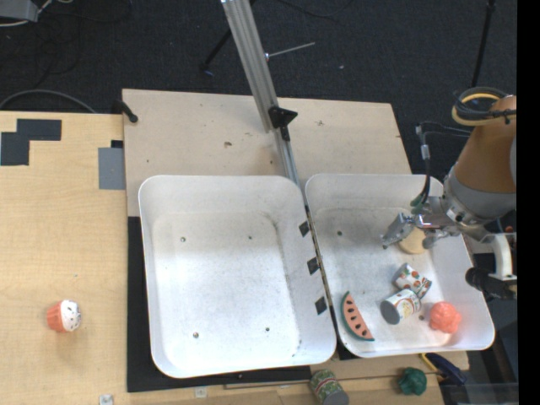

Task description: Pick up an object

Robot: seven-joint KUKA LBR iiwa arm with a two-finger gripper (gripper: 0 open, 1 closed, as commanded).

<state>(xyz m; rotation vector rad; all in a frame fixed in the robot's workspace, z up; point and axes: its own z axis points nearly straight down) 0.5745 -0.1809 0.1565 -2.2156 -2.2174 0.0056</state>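
Right bin [337,201] hosts gripper [411,231] over cream object [413,242].

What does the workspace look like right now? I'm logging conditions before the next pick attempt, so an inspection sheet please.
Surface: two shallow white bins side by side, left bin and right bin, on a beige board.
Job's things: in the right bin, a watermelon slice toy, a printed can on its side, a small patterned piece, an orange-pink ball and a pale round object.
Clutter: orange-and-white toy on the wooden table at left; a green object and a dark can below the bins.
End effector: over the right bin, at the pale round object; grip not discernible.
Cables: yellow coil at right.
Surroundings: slanted aluminium rail, dark floor.
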